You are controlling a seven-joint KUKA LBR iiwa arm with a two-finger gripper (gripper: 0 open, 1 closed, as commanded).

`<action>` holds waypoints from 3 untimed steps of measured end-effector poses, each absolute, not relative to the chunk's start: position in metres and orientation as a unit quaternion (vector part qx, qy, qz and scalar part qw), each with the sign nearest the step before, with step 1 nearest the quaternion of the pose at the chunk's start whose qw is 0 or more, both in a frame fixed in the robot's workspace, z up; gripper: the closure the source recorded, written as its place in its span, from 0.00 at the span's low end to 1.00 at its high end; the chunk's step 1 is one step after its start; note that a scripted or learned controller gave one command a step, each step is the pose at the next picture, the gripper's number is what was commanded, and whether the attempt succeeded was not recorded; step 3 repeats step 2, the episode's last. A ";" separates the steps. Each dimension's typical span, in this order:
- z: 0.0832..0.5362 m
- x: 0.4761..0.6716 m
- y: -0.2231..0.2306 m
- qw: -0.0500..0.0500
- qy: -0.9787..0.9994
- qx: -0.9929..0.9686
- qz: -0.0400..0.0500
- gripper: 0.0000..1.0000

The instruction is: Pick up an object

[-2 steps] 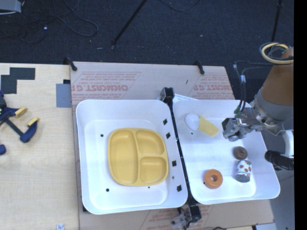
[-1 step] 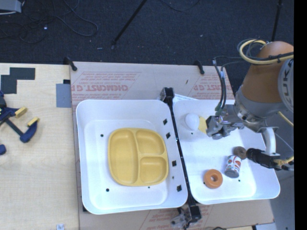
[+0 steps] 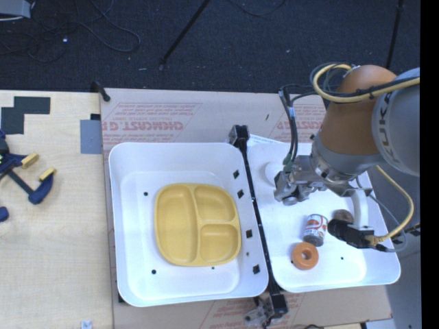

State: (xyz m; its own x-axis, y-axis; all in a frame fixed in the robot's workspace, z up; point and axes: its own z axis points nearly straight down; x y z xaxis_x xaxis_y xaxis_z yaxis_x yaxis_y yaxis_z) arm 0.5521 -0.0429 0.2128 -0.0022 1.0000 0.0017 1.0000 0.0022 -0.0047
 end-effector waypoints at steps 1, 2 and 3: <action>0.207 0.547 0.013 0.002 -0.708 -0.706 0.001 1.00; 0.223 0.552 0.067 0.002 -0.709 -0.706 0.000 1.00; 0.223 0.552 0.067 0.002 -0.709 -0.706 0.000 1.00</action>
